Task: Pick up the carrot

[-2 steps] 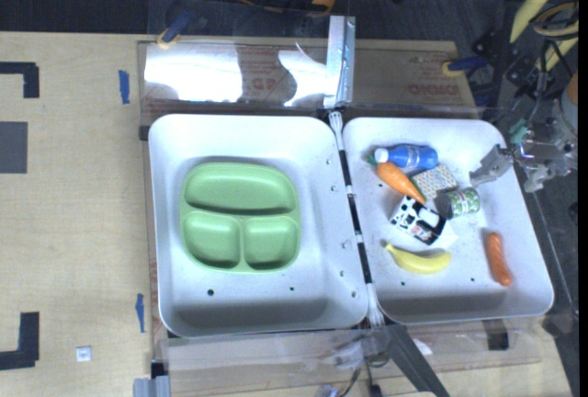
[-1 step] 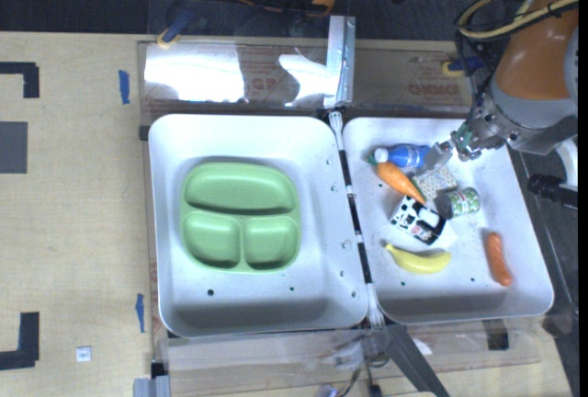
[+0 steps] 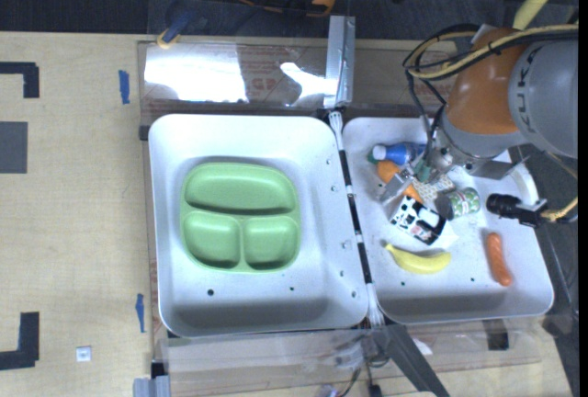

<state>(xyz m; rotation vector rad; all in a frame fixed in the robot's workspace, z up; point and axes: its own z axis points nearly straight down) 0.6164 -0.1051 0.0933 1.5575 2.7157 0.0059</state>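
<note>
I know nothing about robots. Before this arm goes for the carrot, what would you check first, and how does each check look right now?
1. Orange carrot lies in the right white bin: ok.
2. Carrot unobstructed from above, apart from the yellow banana: ok.
3. Tool positioned over the carrot: not ok; it sits over the clutter further left.
4. Tool free of any object: cannot tell.
5. Room beside the bin wall for the tool: cannot tell; the carrot lies close to it.

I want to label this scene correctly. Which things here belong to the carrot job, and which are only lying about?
For the job: carrot, gripper, right bin.

Lying about: banana, blue bottle, green tray, left bin.
</note>
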